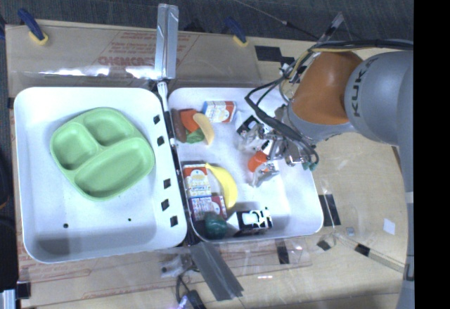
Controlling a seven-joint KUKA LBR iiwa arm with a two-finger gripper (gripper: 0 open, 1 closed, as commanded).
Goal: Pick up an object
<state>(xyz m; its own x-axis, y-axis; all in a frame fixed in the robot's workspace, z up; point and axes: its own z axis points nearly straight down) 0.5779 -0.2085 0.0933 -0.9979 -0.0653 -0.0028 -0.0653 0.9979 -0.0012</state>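
- I see the gripper low inside the right bin, toward its middle, hanging from the grey arm that reaches in from the right with the orange band just above the wrist.
- An orange object sits right at the fingertips. I cannot tell whether the fingers are spread, pressed together or pinching it, because the metal parts and cables blur together there.
- Black cables loop from the wrist over the upper part of the right bin.
- To the left of the gripper, apart from it, a yellow banana lies beside a flat printed packet along the bin's left wall.
- Below those, at the near edge, I see a dark green item and a small black-and-white item side by side.
- In the upper part of the same bin, a small carton lies near the far wall, with a red-brown piece and a small yellow-and-green piece touching each other just left of it.
- The left bin holds a green divided plate with three compartments, lying flat in its upper half.
- Both bins rest on the bench, with blue clamps along its far edge.
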